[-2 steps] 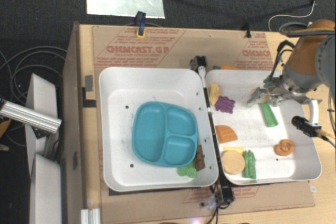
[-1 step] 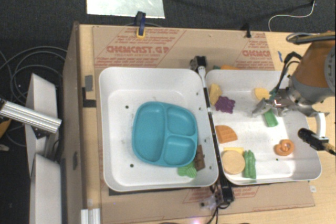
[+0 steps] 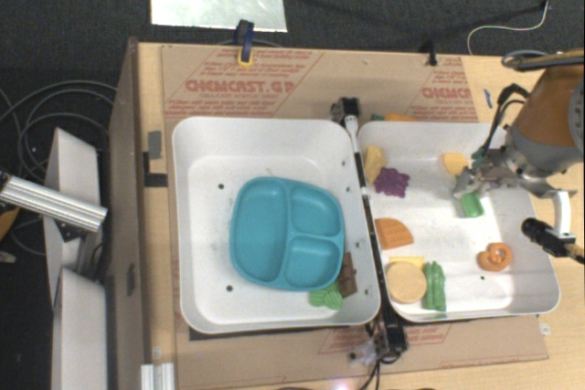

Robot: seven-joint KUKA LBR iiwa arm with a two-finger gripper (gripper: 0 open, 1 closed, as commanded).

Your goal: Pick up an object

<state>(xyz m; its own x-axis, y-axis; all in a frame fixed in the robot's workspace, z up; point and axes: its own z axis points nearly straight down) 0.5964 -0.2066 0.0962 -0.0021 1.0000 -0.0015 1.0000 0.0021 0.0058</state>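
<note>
Partly cut off, the arm's hand meets a green piece; its grip stays unclear.

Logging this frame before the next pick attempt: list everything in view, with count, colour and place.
bins: two, white, side by side on the bench
plate: one, teal, divided, left bin
green piece: one, left bin, at the plate's near edge
brown piece: one, left bin, right of plate
purple toy: one, right bin
yellow pieces: two, right bin, far side
orange wedge: one, right bin
tan disc: one, right bin
green vegetable: one, beside the disc
orange ring: one, right bin
green block: one, at the gripper
gripper: one, grey, over the right bin
</note>
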